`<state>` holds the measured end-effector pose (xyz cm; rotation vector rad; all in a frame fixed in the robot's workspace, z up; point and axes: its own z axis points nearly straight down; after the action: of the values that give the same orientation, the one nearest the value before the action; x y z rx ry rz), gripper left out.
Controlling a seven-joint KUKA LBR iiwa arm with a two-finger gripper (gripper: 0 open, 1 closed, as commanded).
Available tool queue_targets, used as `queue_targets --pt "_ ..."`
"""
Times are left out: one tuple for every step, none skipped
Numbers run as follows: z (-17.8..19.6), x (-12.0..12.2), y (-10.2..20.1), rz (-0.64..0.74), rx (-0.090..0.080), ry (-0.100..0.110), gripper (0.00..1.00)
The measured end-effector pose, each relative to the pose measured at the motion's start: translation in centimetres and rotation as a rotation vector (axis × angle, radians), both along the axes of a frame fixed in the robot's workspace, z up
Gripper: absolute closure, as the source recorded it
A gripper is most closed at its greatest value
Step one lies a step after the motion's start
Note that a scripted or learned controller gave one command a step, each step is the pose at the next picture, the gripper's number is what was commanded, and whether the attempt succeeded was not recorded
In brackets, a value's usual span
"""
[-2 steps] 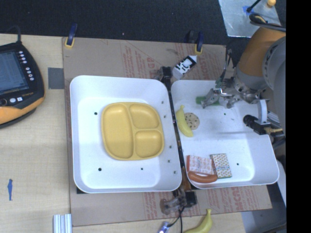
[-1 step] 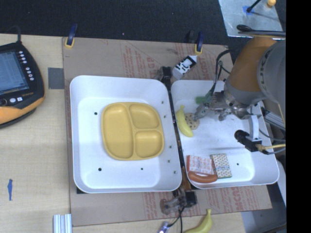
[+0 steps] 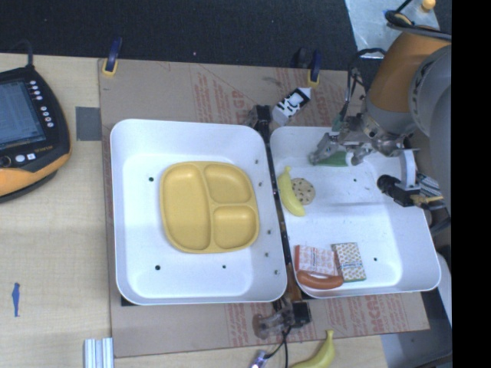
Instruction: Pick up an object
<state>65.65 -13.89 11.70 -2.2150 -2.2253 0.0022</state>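
Green object (image 3: 335,158) sits at end effector (image 3: 340,153) — no legible labels.

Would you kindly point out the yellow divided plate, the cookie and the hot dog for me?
yellow divided plate (image 3: 209,205), camera view, on its central ridge in the left bin.
cookie (image 3: 304,191), camera view, on its speckled top face.
hot dog (image 3: 321,280), camera view, on the sausage's middle.

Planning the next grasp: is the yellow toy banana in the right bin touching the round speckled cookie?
Touching. The camera view shows the yellow toy banana and round speckled cookie meeting, no white floor between.
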Motion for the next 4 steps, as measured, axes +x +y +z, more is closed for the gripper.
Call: queue_targets --pt "7.6 -1.9 7.0 0.0 0.001 -0.001 0.0" --pt "6.9 0.0 0.6 -0.004 0.0 0.0 0.0" --pt "10.5 0.0 5.0 -0.001 0.0 -0.001 0.0" --pt "-2.5 -2.8 2.9 -0.002 0.0 0.0 0.0"
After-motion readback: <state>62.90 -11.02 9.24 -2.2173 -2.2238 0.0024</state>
